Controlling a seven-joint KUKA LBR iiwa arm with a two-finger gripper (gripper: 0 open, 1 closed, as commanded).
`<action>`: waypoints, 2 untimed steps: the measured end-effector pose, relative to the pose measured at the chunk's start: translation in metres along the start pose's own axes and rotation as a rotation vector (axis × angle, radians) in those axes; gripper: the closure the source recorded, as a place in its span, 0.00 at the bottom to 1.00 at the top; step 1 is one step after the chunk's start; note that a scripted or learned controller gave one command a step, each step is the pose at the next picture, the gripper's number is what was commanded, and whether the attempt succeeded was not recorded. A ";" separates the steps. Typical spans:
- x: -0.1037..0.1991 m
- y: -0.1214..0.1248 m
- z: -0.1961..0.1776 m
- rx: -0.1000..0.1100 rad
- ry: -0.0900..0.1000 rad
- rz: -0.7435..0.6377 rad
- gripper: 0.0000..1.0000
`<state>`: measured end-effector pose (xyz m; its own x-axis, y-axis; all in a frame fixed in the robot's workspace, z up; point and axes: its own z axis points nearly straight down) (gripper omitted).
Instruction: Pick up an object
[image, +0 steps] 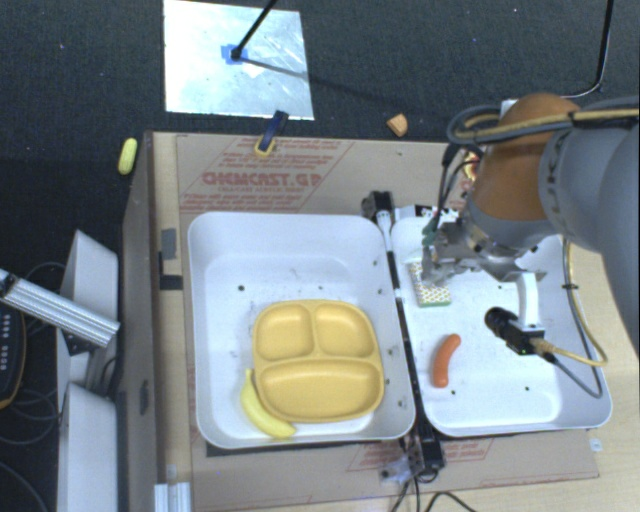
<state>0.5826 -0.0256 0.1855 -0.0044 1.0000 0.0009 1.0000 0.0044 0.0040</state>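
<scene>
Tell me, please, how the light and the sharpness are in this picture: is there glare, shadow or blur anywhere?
Camera view: light is even and soft; the white bins are bright but keep their edges; the shiny sheet on the floor above shows pale glare; the yellow tray casts little shadow; the arm near the right edge looks slightly soft; the gripper is small and hard to read.
</scene>
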 end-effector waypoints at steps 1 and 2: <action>-0.090 0.002 -0.017 0.002 -0.003 0.003 1.00; -0.100 -0.015 0.007 0.003 -0.001 0.004 1.00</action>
<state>0.5679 -0.1252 0.1786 -0.0006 1.0000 -0.0004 1.0000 0.0006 0.0008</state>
